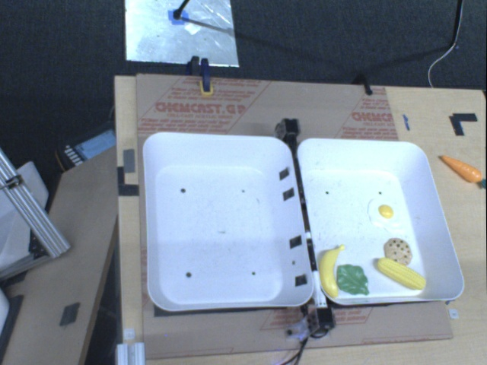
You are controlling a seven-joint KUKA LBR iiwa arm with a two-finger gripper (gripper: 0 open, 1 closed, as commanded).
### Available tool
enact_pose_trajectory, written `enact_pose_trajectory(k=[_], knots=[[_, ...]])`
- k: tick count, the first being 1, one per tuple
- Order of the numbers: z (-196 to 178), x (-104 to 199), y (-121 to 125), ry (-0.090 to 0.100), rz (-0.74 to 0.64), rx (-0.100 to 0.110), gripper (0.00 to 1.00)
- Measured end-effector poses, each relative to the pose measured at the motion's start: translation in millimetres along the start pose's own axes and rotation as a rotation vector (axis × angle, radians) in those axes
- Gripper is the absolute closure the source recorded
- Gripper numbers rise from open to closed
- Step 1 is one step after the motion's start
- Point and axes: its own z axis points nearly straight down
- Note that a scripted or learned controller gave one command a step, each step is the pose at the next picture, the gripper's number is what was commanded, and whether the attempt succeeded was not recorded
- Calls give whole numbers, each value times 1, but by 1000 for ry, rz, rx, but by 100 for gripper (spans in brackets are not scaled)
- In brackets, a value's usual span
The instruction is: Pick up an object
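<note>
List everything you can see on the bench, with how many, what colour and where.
bins: 2, white, side by side on the bench
banana: 1, yellow, right bin, near left corner
leafy toy: 1, green, right bin, touching the banana's right side
corn: 1, yellow, right bin, near edge
cookie: 1, tan, right bin, just above the corn
egg: 1, white with yellow yolk, right bin, middle right
carrot: 1, orange, on the bench right of the bins
foil sheet: 1, silver, beyond the bench
</note>
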Motion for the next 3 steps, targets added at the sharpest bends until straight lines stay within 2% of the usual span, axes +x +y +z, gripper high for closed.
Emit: enact_pose_trajectory(k=[3], knots=[[-36, 3, 1, -8, -16, -12, 100]])
